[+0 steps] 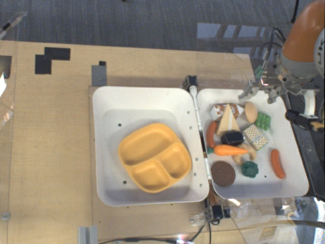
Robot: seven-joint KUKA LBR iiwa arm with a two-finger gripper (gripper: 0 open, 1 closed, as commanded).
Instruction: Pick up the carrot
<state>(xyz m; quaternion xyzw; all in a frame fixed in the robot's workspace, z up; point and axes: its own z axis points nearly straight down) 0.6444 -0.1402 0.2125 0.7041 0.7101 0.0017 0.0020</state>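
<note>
Camera view, starting at the lower edge of the frame: the desk (51,161) carries two white bins side by side. The left bin (109,136) holds a yellow divided plate (155,157). The right bin (292,179) is crowded with toy food. Nearest the bottom sit a brown round patty (223,172), a dark green piece (249,169) and, toward the right wall, a red-orange sausage (277,163).

Just above them, at centre right of the frame, lies the carrot (230,150), flat on the bin floor with its tip pointing right. A black item (231,137) touches it from above, a checkered block (255,136) sits just beside its tip, and a second sausage (211,133) lies near the left wall. Farther up are a pale wedge (226,119), a tan oval piece (251,112) and a green cluster (263,121).

At the upper right, the claw (264,88) hangs over the bin's far edge, well apart from the carrot. I cannot tell whether it is apart or together; it holds nothing.

By my judgement the pick has not begun: the approach, descent, grasp and lift are all left. The close neighbours may crowd the grasp.
</note>
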